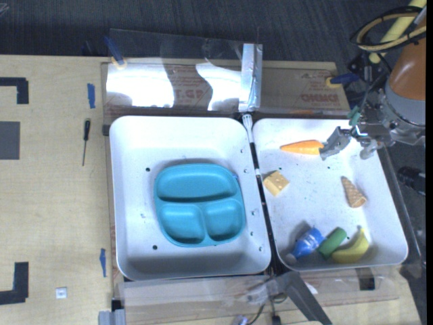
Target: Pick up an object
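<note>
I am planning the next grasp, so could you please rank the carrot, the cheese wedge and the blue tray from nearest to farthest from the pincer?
1. Orange toy carrot: right bin, just left of the pincer.
2. Yellow toy cheese wedge: right bin's left edge, lower down.
3. Blue plastic compartment tray: left bin, farthest.

A blue tray (198, 203) lies in a white bin (128, 181); carrot (302, 147) orange, banana (353, 248) yellow.

The arm (411, 80) is cut off by the right edge.
</note>
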Controlling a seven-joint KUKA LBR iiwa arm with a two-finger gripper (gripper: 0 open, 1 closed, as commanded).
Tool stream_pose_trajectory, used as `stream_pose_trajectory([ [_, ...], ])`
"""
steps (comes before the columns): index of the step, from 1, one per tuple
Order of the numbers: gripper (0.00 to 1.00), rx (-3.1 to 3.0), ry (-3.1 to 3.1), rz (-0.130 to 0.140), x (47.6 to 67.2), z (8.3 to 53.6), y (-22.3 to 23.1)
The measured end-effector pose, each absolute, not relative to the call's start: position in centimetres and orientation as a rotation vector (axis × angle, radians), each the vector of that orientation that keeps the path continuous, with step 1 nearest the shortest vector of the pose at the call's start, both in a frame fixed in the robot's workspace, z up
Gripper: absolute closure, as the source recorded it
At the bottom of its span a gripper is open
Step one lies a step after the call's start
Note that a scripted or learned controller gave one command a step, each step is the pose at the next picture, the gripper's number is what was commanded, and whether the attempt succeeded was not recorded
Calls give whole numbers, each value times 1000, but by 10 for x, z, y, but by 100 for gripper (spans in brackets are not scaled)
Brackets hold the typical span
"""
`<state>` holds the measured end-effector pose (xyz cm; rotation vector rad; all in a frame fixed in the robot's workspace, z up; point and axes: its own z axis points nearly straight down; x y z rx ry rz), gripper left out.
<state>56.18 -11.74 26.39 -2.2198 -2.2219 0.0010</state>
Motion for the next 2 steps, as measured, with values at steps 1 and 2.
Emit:
stream_pose_trajectory([
  [1, 0, -2535, -1860, -3, 594, 301, -127],
  [2, 0, -2577, -1780, 15, 584, 165, -149],
])
